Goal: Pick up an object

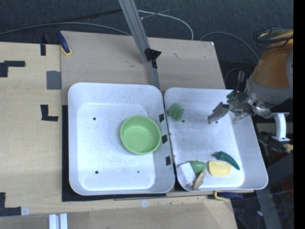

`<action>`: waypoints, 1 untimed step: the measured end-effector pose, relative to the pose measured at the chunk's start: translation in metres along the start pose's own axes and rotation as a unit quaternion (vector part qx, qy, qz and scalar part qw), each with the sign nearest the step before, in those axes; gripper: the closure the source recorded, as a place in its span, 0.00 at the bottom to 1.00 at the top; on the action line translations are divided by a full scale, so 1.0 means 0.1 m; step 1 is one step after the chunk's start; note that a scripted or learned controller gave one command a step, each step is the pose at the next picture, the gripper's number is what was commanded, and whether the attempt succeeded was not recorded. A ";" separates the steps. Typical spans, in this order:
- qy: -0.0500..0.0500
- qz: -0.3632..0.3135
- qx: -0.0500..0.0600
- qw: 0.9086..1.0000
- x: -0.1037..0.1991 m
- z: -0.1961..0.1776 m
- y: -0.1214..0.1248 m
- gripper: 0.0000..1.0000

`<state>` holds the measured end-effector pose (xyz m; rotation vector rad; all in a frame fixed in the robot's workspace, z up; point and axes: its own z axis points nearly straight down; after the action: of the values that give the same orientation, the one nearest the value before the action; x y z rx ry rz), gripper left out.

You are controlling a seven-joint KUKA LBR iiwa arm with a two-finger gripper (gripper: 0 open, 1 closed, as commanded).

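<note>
2 white bins (76, 128), gripper (215, 117) over open right-bin floor, empty

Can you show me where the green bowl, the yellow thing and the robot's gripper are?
green bowl (140, 135), camera view, middle of its inside.
yellow thing (219, 169), camera view, middle of its top.
gripper (213, 118), camera view, by its fingertips.

- A light green bowl (140, 135) sits upright in the left bin.
- A small green leafy piece (176, 111) lies near my right bin's upper left corner.
- A yellow piece (219, 169), a dark green pepper (227, 159) and a green-tipped item (197, 167) cluster along its near edge.
</note>
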<state>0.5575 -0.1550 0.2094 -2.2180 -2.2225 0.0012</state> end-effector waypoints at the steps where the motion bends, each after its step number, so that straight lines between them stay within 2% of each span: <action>1: 0.000 0.000 0.000 1.000 0.00 0.00 0.00 0.00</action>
<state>0.5575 -0.1551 0.2095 -2.2183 -2.2226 0.0010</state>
